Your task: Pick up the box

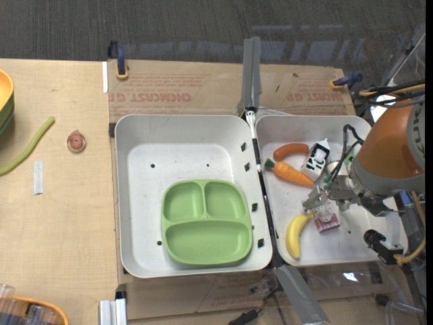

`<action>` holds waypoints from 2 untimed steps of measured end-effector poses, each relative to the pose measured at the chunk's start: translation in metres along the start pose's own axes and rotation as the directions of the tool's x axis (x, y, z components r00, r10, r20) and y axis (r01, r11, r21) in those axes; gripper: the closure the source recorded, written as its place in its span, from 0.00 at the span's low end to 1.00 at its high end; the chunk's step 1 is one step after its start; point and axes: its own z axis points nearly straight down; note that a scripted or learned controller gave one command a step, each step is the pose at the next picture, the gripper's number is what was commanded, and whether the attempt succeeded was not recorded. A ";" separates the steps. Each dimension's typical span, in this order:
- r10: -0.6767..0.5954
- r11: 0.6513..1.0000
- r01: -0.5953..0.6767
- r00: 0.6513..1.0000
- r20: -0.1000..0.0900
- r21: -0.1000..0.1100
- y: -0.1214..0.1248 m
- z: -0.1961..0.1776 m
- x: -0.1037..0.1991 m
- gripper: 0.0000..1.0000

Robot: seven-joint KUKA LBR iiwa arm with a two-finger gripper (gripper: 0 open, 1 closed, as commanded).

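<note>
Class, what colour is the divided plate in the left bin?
Light green; the plate shows clearly in the camera view.

banana (295, 234) just beside box (327, 220)

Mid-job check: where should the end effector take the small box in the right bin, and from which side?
Probably from above, across the box's short sides: it lies flat on the right bin floor, with the banana close on its left. The end effector hovers over it.

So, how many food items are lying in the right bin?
3: a sausage near the far wall, a carrot just in front of it, and a banana toward the near edge. The arm covers part of the bin, so more may be hidden.
</note>
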 end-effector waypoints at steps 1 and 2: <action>0.005 1.000 -0.005 1.000 0.000 0.003 -0.001 -0.008 -0.001 1.00; 0.081 0.997 -0.081 0.997 0.002 0.000 0.015 -0.131 0.007 1.00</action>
